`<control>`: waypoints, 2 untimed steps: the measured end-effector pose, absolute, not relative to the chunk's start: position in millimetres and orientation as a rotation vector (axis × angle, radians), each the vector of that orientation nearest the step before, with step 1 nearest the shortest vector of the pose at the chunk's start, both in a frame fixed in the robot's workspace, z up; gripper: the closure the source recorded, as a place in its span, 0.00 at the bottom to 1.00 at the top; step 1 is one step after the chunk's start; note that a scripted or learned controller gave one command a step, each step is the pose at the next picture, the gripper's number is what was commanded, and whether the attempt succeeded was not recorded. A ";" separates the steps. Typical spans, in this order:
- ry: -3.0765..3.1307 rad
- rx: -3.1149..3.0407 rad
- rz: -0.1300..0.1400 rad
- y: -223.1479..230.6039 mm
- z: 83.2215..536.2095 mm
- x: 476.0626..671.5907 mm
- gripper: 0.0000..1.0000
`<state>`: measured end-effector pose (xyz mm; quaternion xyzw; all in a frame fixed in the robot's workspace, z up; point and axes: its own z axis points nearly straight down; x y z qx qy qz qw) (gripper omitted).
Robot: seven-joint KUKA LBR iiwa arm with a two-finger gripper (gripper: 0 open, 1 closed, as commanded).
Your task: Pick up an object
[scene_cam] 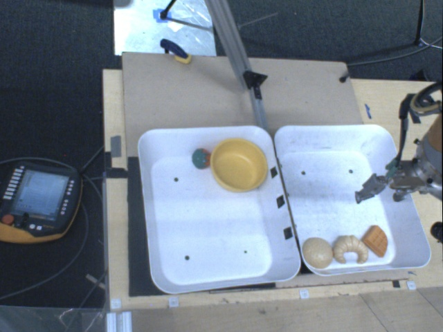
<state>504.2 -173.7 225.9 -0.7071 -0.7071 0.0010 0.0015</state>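
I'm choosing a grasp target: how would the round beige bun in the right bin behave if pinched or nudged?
The round bun looks smooth and domed, so it may slip from a pinch or roll when nudged. It lies in the right bin's near corner beside the croissant, so a push would likely jam it against the wall. It looks like toy food, probably light.

No text, label, brand or number can be read anywhere. The handheld control pendant [38,203] on the floor at the left has a lit screen, but whatever it shows is too blurred to make out. A small blue mark [367,110] on the bench's far right is likewise illegible.
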 end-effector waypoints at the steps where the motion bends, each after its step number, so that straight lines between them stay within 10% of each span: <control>1: -2.220 -2.220 0.003 -179.5 182.5 504.7 0.00; 2: -2.219 -2.219 0.003 -174.2 121.9 506.0 0.00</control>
